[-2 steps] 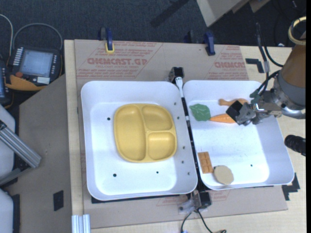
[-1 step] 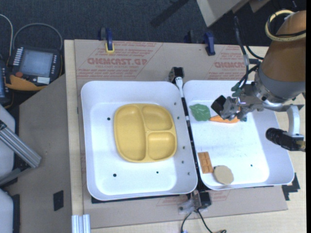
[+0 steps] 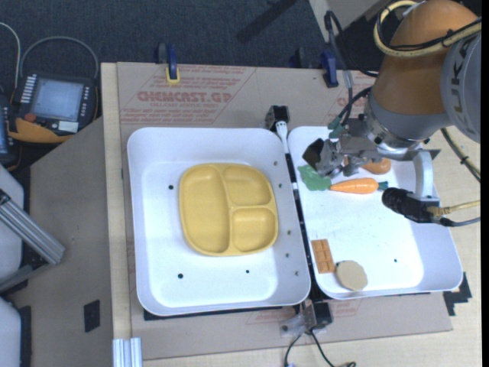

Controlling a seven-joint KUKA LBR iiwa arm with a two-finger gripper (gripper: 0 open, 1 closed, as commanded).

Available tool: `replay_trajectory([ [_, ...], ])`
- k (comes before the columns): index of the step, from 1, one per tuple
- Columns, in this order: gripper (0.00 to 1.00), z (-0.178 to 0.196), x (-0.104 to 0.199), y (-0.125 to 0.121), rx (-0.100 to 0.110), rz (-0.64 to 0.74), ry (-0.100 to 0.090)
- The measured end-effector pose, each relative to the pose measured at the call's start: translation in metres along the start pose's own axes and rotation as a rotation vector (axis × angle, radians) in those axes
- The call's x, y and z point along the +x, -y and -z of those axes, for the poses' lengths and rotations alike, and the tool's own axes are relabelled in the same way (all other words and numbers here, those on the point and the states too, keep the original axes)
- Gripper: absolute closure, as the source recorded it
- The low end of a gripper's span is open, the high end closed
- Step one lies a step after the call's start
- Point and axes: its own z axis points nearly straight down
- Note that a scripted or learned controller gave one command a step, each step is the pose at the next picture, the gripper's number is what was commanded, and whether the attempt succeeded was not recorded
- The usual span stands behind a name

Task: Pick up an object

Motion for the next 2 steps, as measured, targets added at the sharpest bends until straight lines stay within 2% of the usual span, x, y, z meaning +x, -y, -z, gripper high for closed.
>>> replay_trajectory([
  [2,1.00,-0.030,0.101,-0.030,0.001,-0.002,0.001],
])
